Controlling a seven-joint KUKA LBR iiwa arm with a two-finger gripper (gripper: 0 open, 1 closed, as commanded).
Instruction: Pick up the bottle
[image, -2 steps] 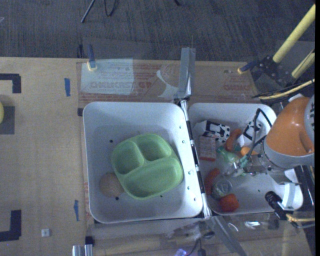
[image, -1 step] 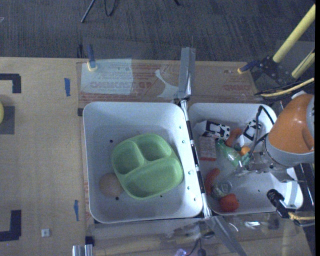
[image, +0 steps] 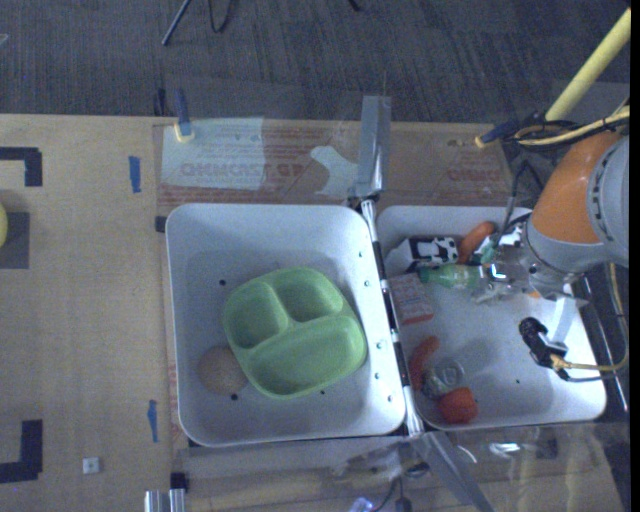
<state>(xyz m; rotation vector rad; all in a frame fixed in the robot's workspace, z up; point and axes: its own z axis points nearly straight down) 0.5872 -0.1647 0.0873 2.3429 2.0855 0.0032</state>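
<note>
Camera view from above: two shallow white bins are seen side by side on a tan table (image: 80, 330). The left bin (image: 190, 250) holds a green divided plate (image: 293, 330), tilted slightly, and a round beige ball (image: 220, 369) that touches the plate's lower left edge.

In the right bin (image: 575, 395), the bottle (image: 452, 276), clear with a green tint, lies on its side in the upper part, its length running left to right. Just above it a black-and-white patterned item (image: 432, 247) and an orange object (image: 478, 236) are seen. Below the bottle, near the bin's left wall, a small white packet with red print (image: 410, 298) lies flat. Lower in the bin, a red elongated item (image: 422, 352), a grey crumpled object (image: 446, 375) and a red-orange round item (image: 459, 404) are grouped close together.

The grey arm with its orange band (image: 572, 200) is seen entering from the right of the frame. The end effector (image: 497, 272) is placed at the right end of the bottle, touching or just beside it; whether it is wide, narrow or clamped on the bottle cannot be told. A black cable connector (image: 538, 340) hangs below the wrist, over the bin's right part.
</note>
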